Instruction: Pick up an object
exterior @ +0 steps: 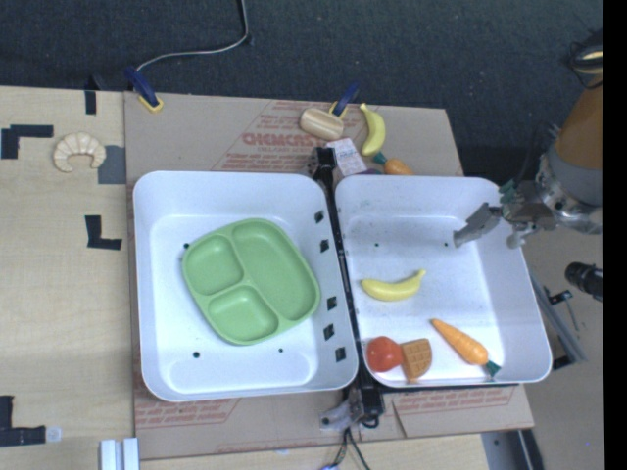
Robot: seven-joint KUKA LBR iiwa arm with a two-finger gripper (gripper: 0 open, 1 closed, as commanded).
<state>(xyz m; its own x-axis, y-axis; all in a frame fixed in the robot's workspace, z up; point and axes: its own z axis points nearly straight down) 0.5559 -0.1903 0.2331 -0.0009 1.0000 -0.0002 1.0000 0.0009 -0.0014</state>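
A wooden bench point(59, 292) carries a cardboard sheet point(245, 140) and two white bins; dark carpet point(392, 27) lies beyond. The left bin point(157, 262) holds a green tray point(250, 280). In the right bin point(509, 292) a banana point(393, 286) lies near the middle, long axis across, tip up-right; a carrot point(462, 343), tomato point(383, 353) and waffle point(416, 357) lie nearer. The gripper point(480, 225) hovers over the bin's far right; its fingers can't be read.

Even, diffuse overhead lighting; soft faint shadows; mild glare on white bins point(235, 189); slightly soft, low-resolution focus.
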